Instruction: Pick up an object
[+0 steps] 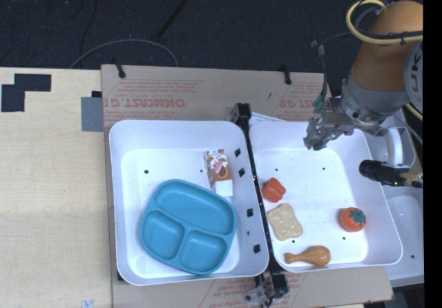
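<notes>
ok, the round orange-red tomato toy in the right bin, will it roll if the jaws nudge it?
Probably. The tomato looks round and sits alone on the flat floor of the right bin, touching nothing, so a side push would likely send it rolling. Its smooth, glossy-looking skin suggests hard plastic: stiff and perhaps slippery. The gripper hangs over the bin's far edge, well away.

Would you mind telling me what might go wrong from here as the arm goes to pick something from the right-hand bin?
1. The gripper hangs near the right white bin's far rim, apart from every item, so a straight descent would likely grasp nothing.
2. The red pepper-shaped toy and beige toast slice lie close to the centre divider; fingers may strike it.
</notes>
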`<state>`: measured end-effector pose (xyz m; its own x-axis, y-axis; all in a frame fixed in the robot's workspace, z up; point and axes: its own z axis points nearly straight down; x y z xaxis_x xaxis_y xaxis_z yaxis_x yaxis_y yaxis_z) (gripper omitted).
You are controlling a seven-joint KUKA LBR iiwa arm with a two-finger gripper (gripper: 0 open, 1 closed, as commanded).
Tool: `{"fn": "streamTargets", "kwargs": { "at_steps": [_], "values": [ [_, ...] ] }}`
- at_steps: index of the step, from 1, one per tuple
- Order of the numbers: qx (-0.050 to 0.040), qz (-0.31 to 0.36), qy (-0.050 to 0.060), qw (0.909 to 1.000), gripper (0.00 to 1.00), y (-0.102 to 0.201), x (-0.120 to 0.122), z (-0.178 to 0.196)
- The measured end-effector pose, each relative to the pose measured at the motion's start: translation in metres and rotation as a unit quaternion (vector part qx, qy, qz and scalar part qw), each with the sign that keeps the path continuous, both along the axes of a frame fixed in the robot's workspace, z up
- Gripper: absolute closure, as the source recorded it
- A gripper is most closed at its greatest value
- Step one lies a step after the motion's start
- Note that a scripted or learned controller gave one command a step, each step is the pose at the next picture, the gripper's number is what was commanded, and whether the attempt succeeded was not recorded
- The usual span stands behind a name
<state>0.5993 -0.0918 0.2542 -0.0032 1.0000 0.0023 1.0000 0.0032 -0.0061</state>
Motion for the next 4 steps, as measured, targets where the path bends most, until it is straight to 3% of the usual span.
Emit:
{"fn": "streamTargets", "kwargs": {
  "at_steps": [3, 4],
  "values": [
    [-0.0002, 0.000, 0.001, 1.0000, 1.00, 0.136, -0.048, -0.037],
    [-0.0009, 0.001, -0.002, 1.0000, 1.00, 0.190, -0.055, -0.024]
  ]
}}
